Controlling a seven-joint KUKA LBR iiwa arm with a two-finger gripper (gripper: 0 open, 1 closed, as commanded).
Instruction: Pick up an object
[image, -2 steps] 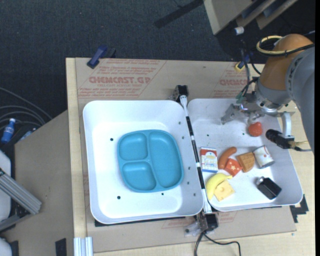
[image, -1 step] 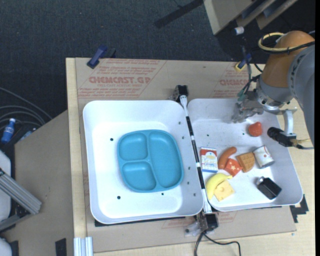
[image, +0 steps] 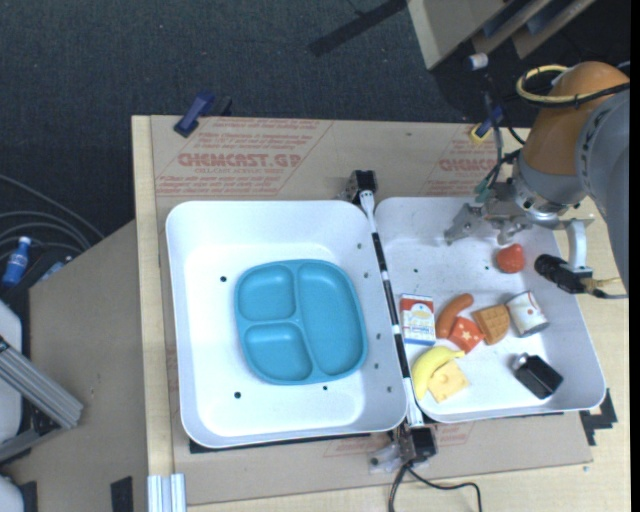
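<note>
The right bin (image: 430, 225) holds several small things. A red tomato (image: 511, 258) lies near its back, and a sausage (image: 455, 306), a brown cracker (image: 491, 322), a silver can (image: 527, 313), a small white and red carton (image: 416, 318), a banana (image: 428, 362), a cheese wedge (image: 451, 383) and a black block (image: 538, 375) lie toward its front. My gripper (image: 478, 224) hangs low over the back of this bin, just up and left of the tomato. Its fingers stand open and spread, with nothing between them.
A blue divided plate (image: 300, 320) rests in the left bin (image: 200, 260). The ridge (image: 385, 290) where the two bins meet runs just left of the carton. Cables and a black part (image: 565, 272) of the arm hang over the right bin's right rim.
</note>
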